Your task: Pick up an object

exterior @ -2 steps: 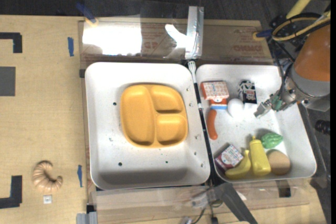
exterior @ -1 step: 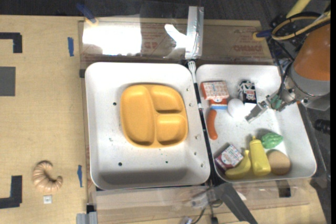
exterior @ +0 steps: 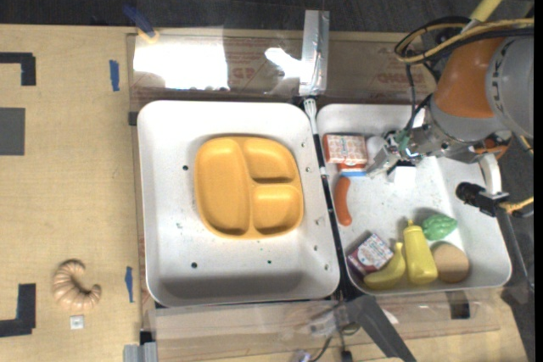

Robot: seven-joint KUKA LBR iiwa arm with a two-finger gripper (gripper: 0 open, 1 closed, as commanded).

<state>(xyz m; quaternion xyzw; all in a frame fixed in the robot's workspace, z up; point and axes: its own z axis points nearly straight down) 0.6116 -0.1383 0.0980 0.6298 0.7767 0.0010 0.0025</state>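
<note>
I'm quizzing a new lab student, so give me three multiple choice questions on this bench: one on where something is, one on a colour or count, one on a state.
1. Where does the yellow divided tray lie?
A. left bin
B. right bin
C. on the bench

2. What colour is the hot dog sausage?
A. green
B. blue
C. orange-red

3. How does the mustard bottle sit?
A. hanging from the gripper
B. lying in the right bin
C. standing on the tray

Answers: 1 A, it rests in the left bin. 2 C, it reads orange-red against white. 3 B, it lies among the toy food, apart from the gripper.
</note>
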